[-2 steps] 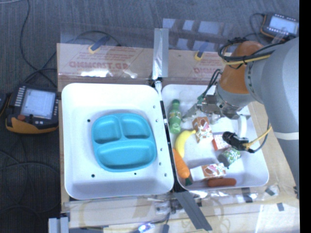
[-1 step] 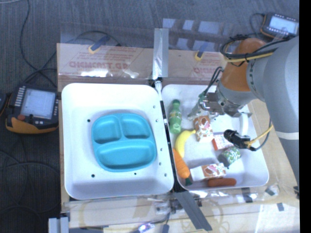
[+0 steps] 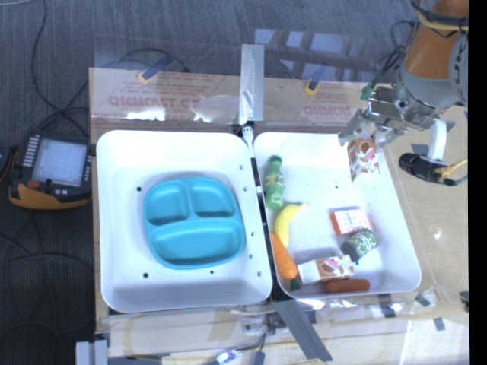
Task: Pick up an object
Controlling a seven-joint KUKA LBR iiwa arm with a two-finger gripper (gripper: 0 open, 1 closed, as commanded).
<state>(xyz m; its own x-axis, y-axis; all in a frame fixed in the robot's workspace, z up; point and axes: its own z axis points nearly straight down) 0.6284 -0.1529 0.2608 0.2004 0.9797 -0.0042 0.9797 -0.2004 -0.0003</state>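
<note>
I'm seeing the end effector (image 3: 365,138) gripping a small snack packet (image 3: 364,158), which is dangling just beneath it, over the right bin (image 3: 401,226).

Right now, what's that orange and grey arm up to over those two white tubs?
It is trying to pick up one of the toy groceries. The gripper hangs over the far corner of the right bin, with a small orange and white packet just beneath it that looks pinched between its fingers. A banana, a carrot, a green bottle and a few small boxes lie in that bin. The left bin holds a blue divided tray.
</note>
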